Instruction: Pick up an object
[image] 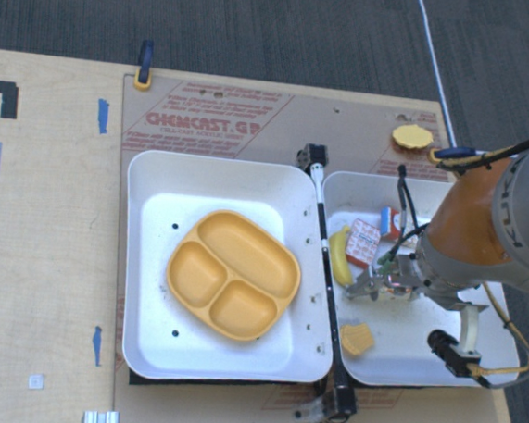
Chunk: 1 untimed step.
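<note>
In the right bin (473, 370) lie a yellow banana (339, 258), a red and white packet (364, 242), a small blue and red item (386, 220) and a tan block (356, 339). My gripper (369, 287) hangs low over the left part of this bin, just right of the banana and below the packet. The grey arm with its orange band (463, 225) reaches in from the right and hides the middle of the bin. Nothing can be seen held in the gripper.
The left bin (141, 241) holds a yellow three-part plate (232, 275). A black divider bar (325, 258) runs between the bins. A yellow disc (412, 136) lies on the board behind the right bin. Cables trail at the arm's right.
</note>
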{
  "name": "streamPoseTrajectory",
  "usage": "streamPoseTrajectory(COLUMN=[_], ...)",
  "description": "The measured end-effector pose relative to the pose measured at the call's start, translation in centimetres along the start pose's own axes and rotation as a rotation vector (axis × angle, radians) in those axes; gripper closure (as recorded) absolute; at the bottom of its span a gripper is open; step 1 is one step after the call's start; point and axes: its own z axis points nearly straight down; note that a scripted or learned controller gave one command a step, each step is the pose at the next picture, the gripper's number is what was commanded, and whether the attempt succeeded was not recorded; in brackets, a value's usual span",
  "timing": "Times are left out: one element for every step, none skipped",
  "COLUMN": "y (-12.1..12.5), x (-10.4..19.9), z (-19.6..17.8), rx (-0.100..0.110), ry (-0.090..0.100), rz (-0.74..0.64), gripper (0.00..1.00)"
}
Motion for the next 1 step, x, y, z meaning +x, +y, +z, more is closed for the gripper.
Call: streamPoseTrajectory(y=[-2.34], x=[0.39], z=[-0.02], rx=[-0.001], ry=[0.000], rz=[0.000], gripper=[0.00])
